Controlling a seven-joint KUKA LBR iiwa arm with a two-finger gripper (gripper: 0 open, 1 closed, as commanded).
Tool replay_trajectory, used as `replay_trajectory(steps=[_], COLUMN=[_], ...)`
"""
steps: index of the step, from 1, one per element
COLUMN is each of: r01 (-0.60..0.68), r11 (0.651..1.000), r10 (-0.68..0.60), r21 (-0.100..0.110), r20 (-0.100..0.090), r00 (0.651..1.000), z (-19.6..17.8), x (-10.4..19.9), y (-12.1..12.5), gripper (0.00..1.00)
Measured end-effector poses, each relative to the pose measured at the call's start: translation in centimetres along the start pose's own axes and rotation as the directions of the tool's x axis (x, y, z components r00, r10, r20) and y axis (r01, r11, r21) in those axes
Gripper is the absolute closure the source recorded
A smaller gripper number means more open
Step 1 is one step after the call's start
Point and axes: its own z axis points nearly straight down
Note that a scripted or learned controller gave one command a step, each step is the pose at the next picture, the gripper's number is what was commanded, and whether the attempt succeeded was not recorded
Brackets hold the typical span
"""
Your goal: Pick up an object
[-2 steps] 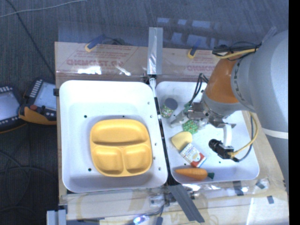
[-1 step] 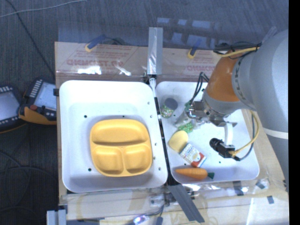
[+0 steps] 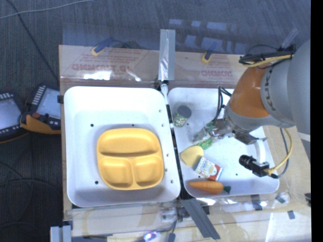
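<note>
Several small objects lie in the right bin (image 3: 262, 185), and the gripper (image 3: 214, 130) is down among them near the bin's middle, its tip by a greenish item (image 3: 202, 135) that is too blurred to name; whether anything sits between the claw's fingers cannot be told, nor how wide they stand. Toward the camera from the gripper lies a pale yellow wedge (image 3: 191, 156), touching a small white and red carton (image 3: 208, 168) just beside it. An orange carrot (image 3: 206, 186) with a dark green end rests along the right bin's near wall, beyond the carton. Away from the camera, close to the wall shared with the other bin, sit a small green object (image 3: 179, 119) and a grey round piece (image 3: 184, 112). The arm's orange band (image 3: 250, 92) rises over the right bin's far corner, with black cables hanging around it. To the left, the left bin (image 3: 81, 110) holds 1 yellow divided tray (image 3: 131, 158) with 3 compartments, set near that bin's centre.
</note>
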Motion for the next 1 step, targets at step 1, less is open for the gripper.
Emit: replay_trajectory(steps=[1], r01=[-0.156], r11=[0.987], r10=[0.156], r21=[0.026], r20=[0.001], r00=[0.988], z=[-10.3], x=[6.71], y=[1.47], gripper=[1.0])
